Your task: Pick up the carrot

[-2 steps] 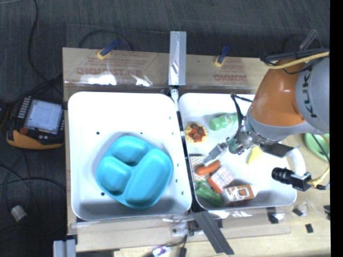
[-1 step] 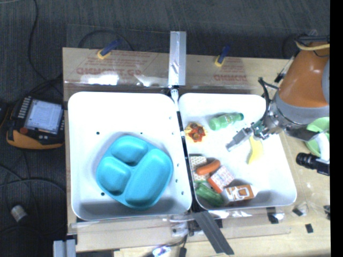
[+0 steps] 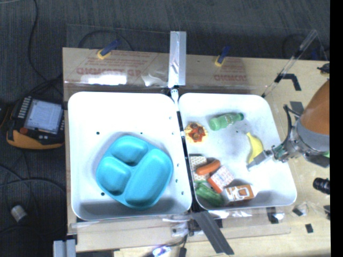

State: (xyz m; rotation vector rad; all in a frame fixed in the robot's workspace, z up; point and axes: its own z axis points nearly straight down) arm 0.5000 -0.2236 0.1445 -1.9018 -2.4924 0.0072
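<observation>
The carrot (image 3: 207, 168), a short orange-red piece, lies in the right bin (image 3: 268, 116) near its left wall, just above a small orange and white box (image 3: 220, 179). My gripper (image 3: 266, 157) is low over the right side of the same bin, beside the lower end of the banana (image 3: 254, 145). It is well to the right of the carrot, and nothing is seen held in it. The grey arm with its orange band (image 3: 320, 114) comes in from the right edge.
The right bin also holds a green bottle (image 3: 225, 121), a round red and yellow toy (image 3: 196, 132), a carton (image 3: 239, 193) and a green vegetable (image 3: 208, 194). A blue divided plate (image 3: 134, 170) sits in the left bin (image 3: 86, 122).
</observation>
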